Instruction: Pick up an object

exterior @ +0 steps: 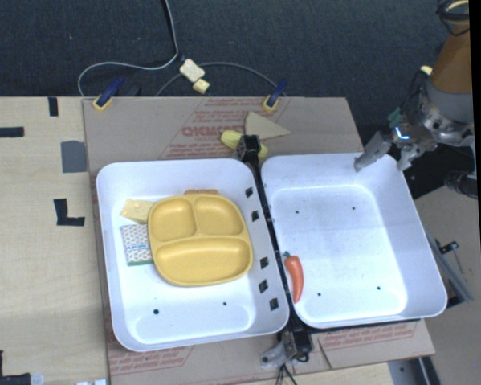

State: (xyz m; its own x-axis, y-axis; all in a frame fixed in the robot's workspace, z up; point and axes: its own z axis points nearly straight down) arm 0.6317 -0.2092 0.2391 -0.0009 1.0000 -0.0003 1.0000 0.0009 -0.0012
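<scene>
A small orange carrot-shaped toy (295, 276) lies in the right bin (403, 219), against its left wall near the front. A yellow divided plate (200, 238) rests in the left bin (115, 259). Part of a pale yellow piece (134, 208) and a small patterned card (135, 244) stick out from under the plate's left side. My gripper (386, 154) hovers over the right bin's far right corner, well away from all of these. Its grey fingers (371, 157) are spread and hold nothing.
A black clip strip (262, 227) runs along the seam between the bins. A yellow clamp (236, 139) and tan scrap (267, 126) lie on the cardboard behind the bins. White cable and plugs (192, 73) sit farther back.
</scene>
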